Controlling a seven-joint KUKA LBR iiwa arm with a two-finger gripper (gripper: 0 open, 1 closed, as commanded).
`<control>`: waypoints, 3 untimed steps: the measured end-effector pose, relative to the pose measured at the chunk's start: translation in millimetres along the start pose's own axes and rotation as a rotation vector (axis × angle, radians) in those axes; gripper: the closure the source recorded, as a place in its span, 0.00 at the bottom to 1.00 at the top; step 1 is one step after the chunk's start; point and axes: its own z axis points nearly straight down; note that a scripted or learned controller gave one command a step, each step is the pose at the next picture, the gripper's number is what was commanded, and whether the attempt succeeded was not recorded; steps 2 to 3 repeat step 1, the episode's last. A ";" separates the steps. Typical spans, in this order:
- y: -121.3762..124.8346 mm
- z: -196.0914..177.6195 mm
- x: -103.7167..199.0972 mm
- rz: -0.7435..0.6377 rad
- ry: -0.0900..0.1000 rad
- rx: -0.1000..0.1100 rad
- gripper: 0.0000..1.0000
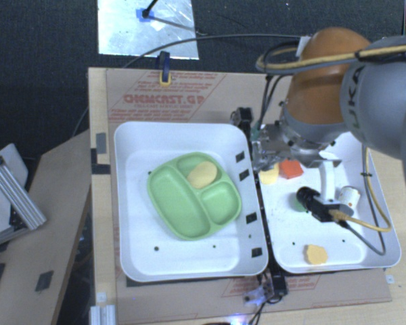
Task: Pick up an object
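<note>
The arm (365, 80) hung low over the right bin (386, 249), and its wrist hid the pincer, so I cannot tell its state. The step looked like the descent to a grasp. Just under the wrist lay an orange block (291, 169) and a pale yellow piece (268, 175), touching. A yellow disc (317, 254) lay well apart, toward the near rim. Next, the pincer needed to center over one piece.

Robotics lab, test cell. Industrial grey arm (386, 87) with orange band (321, 73) over counter (183, 90) of printed board. Two shallow white bins (132, 202) side by side on it. Loose cables (372, 229), blue clamp (164, 67) at counter's far edge, aluminium extrusion (13, 188) at left, dark carpet floor (34, 53).
</note>
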 end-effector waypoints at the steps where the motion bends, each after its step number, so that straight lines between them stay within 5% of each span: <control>1: 1.5 14.9 54.6 0.000 0.000 0.001 1.00; 3: 1.5 14.9 54.6 0.000 0.000 0.001 1.00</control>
